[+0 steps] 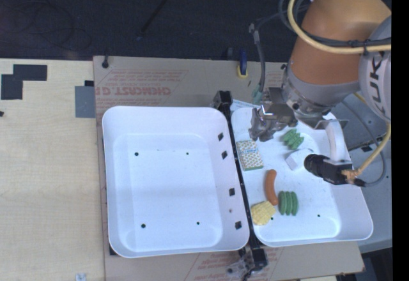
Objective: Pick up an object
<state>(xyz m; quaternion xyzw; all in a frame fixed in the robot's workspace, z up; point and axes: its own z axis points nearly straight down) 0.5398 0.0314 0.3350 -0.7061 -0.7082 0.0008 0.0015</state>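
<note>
Claw (262, 128) low over the right bin (358, 225), hanging from the grey arm (339, 24) near the wall shared with the left bin (128, 139). Reads from above as one dark metal cluster, so cannot tell whether released or clenched. Grips nothing that can be made out. Just below the claw, toward the view's bottom edge: patterned pad (249, 154), the closest thing to it. Lies flat on the bin floor as a small rectangle with a pale checked face, long axis running away from the claw toward the bottom edge with a slight lean, near short end pointing up at the claw. Sits so close that cannot tell whether touching or just apart. Off to the claw's side away from the left bin, near and about level with its tip: green ridged piece (293, 139), tilted. Slightly lower on that same side: white scrap (292, 160), apart from the claw. Farther below the claw, past the pad: orange sausage (271, 186), long axis nearly in line with the pad's, upper end aimed back toward the claw, well apart from it. Just beside the sausage's lower end, on the side away from the left bin: green pod bundle (288, 202), ribs running the same way. On the other side of that lower end, farthest from the claw: yellow corn piece (262, 212), lying close to the shared wall.
</note>
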